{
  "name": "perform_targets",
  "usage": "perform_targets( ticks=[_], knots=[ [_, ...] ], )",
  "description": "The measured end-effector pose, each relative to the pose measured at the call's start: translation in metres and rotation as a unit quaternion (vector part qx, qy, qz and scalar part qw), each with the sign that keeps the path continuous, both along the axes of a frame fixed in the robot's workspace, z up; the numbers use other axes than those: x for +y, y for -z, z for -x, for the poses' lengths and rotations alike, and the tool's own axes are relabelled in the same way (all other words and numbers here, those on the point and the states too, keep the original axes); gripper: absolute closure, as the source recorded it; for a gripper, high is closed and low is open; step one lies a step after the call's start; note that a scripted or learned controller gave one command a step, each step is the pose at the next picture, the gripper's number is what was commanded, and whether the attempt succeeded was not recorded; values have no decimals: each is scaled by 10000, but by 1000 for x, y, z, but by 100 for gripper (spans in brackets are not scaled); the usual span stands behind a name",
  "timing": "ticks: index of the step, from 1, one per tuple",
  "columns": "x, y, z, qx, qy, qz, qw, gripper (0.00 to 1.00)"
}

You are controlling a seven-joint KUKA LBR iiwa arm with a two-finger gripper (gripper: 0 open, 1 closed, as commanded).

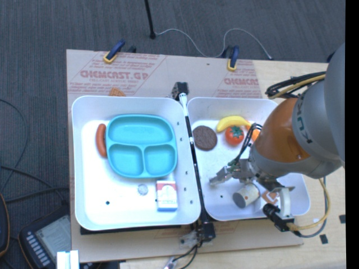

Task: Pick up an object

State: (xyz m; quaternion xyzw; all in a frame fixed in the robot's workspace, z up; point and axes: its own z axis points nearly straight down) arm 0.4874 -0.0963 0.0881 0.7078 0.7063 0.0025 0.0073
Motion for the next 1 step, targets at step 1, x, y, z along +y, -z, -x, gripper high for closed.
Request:
perform_targets(
  ticks=[1],
  knots=[
    [-1,0,0,3,-7,-7,10000,0]
  ],
)
